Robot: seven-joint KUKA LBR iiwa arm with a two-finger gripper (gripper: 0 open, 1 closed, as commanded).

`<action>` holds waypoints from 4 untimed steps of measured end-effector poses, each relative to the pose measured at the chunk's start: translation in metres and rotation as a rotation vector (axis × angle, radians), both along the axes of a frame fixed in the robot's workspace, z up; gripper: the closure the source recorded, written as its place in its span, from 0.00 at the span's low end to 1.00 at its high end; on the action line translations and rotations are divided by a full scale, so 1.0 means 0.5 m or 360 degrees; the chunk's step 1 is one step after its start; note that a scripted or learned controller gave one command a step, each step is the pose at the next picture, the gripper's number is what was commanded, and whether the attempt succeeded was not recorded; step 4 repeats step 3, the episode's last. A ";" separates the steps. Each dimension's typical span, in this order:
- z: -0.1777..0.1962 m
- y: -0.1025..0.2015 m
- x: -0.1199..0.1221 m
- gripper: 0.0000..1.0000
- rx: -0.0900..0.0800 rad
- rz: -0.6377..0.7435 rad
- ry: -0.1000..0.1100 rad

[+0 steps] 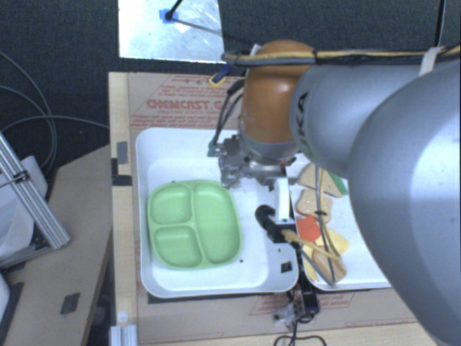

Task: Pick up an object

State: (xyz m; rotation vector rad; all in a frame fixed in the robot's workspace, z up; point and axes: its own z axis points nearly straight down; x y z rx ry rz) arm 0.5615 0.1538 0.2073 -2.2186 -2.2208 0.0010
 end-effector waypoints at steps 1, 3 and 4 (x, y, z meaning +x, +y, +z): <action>0.092 -0.022 -0.070 1.00 0.0000 -0.0002 -0.0005; 0.308 -0.012 -0.147 1.00 0.0001 0.0014 -0.0012; 0.308 -0.012 -0.147 1.00 0.0001 0.0014 -0.0012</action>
